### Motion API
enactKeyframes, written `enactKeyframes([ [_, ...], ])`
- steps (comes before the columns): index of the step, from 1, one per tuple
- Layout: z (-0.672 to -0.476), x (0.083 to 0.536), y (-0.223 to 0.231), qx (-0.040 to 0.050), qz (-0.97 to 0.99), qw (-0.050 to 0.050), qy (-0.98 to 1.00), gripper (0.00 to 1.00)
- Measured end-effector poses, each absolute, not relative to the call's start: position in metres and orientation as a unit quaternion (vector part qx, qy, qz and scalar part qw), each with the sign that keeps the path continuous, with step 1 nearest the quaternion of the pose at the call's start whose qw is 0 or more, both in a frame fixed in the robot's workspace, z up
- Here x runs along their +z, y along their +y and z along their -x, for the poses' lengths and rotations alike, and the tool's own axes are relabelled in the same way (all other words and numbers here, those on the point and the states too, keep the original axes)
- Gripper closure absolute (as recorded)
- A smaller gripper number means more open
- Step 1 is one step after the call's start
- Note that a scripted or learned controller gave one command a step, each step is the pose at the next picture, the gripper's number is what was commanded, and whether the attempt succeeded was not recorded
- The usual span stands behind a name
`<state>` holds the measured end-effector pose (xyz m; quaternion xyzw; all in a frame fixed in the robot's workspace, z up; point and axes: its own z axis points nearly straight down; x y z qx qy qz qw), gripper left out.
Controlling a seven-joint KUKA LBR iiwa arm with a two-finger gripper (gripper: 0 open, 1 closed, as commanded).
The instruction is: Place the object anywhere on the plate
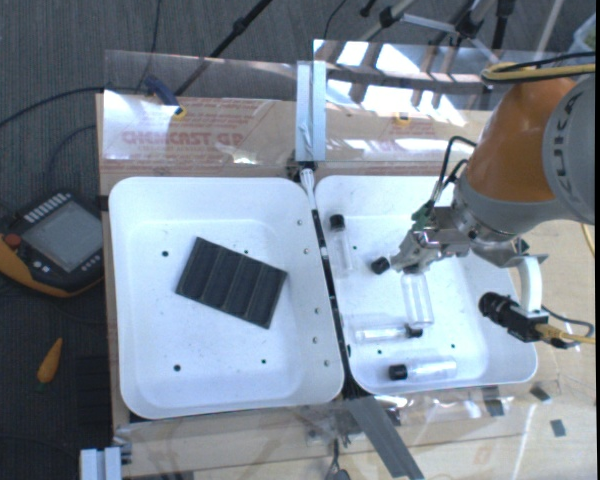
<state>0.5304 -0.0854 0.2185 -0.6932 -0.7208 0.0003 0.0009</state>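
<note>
Several clear vials with black caps lie in the right bin [500,368]: one vial [417,298] stands lengthwise near the bin's middle, a second vial [380,333] lies crosswise at its 7 o'clock, and a third vial [422,370] lies crosswise at 6 o'clock, close to the bin's near wall. A loose black cap [335,223] sits toward the bin's 10 o'clock corner, and another small black piece [379,265] lies just at 9 o'clock of the jaws.

The gripper [412,251] hangs over the right bin, above the lengthwise vial at its 12 o'clock; whether the jaws are open or closed cannot be told, and nothing is seen between them.

The plate [230,282], a dark ribbed rectangle, lies tilted in the middle of the left bin [150,368], well apart at 9 o'clock of the vials. Both bins sit side by side on the table [570,358].
</note>
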Motion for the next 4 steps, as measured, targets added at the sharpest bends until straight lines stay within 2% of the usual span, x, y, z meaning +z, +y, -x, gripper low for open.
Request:
enactKeyframes([
  [1,-0.596,0.247,-0.044,0.0007,0.578,0.000,-0.816,1.00],
  [2,-0.607,0.214,0.067,0.0008,0.577,0.001,-0.816,1.00],
  [3,-0.651,0.179,0.128,-0.0001,0.384,0.000,-0.923,1.00],
  [4,-0.641,0.298,0.179,-0.0004,0.332,-0.002,-0.943,1.00],
])
